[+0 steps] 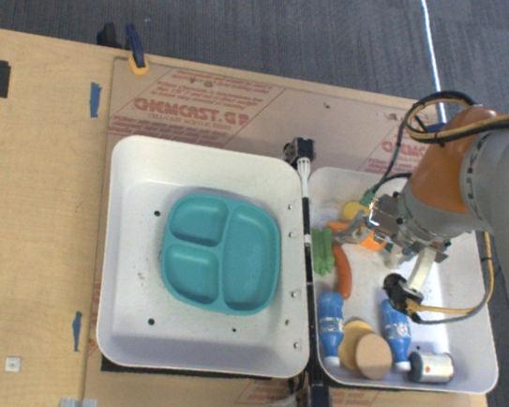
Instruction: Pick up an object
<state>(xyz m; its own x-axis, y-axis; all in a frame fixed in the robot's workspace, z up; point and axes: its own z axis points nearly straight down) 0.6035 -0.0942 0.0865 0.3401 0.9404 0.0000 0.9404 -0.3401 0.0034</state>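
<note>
Down in the right bin (484, 351), I have the gripper (399, 240) lowered over a tight cluster: an orange piece (369, 242) just under it, a carrot-like toy (344, 273) and a green piece (323, 252) just beside, two blue bottles (329, 321), a wooden cylinder (372, 354) and a silver can (434, 367) nearer the front. Whether the gripper is open or closed I cannot tell; the wrist hides it. My worry: crowding could spoil the grasp, pinching two items or nudging one aside. Across the divider, the left bin (124, 254) carries a teal divided tray (223, 252) on the worktop (17, 238).
</note>
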